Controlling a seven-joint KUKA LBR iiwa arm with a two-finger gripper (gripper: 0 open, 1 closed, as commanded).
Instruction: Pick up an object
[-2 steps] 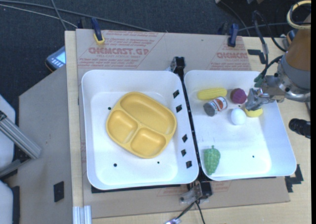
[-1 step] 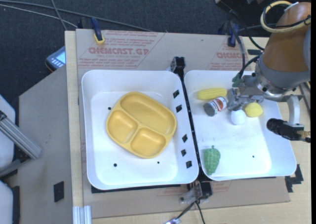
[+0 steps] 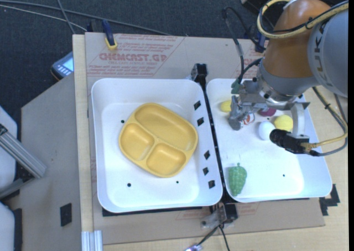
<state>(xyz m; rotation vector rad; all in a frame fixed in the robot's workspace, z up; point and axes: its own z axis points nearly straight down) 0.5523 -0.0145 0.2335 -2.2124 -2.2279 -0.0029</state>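
The gripper [image 3: 239,116] hung low in the right bin [image 3: 310,181], near small yellow and white pieces [image 3: 266,129], though whether its jaws were parted I couldn't tell.

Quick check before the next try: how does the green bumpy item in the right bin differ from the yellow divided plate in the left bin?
The small green bumpy berry-shaped toy lies in the right white bin, near its front-left corner; the large yellow three-compartment plastic plate sits mid-floor in the left white bin. The toy is rounded and textured; the plate is flat, smooth and far wider. Both lie apart from the hand.
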